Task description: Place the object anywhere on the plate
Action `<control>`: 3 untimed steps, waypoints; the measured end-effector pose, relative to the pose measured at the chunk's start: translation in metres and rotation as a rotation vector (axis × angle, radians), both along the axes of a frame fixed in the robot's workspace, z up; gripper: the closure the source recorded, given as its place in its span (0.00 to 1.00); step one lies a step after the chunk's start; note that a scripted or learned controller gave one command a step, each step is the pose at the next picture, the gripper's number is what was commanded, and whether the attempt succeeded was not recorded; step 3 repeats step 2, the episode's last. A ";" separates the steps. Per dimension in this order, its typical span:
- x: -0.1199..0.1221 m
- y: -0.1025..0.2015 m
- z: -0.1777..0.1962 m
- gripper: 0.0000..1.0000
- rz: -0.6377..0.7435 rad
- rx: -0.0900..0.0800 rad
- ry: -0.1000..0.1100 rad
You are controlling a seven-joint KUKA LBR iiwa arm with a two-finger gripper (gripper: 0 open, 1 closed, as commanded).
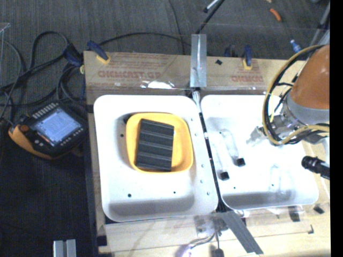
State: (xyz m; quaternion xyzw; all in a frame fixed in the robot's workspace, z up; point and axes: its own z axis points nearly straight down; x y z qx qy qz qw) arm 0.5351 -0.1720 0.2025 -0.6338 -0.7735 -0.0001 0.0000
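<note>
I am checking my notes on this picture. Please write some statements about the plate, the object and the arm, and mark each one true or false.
1. The yellow plate is in the left bin. True.
2. A dark ribbed object lies on the plate. True.
3. The arm is over the left bin. False: it is over the right bin.
4. The plate is round. False: it is roughly square with rounded corners.

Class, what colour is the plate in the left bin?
Yellow. The plate shows best in the camera view, with a dark ridged block lying on it.
</note>
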 end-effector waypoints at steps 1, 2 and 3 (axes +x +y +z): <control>0.000 0.000 0.000 0.00 0.000 0.000 0.000; 0.007 0.053 -0.063 0.00 -0.043 -0.010 -0.004; 0.007 0.053 -0.063 0.00 -0.043 -0.010 -0.004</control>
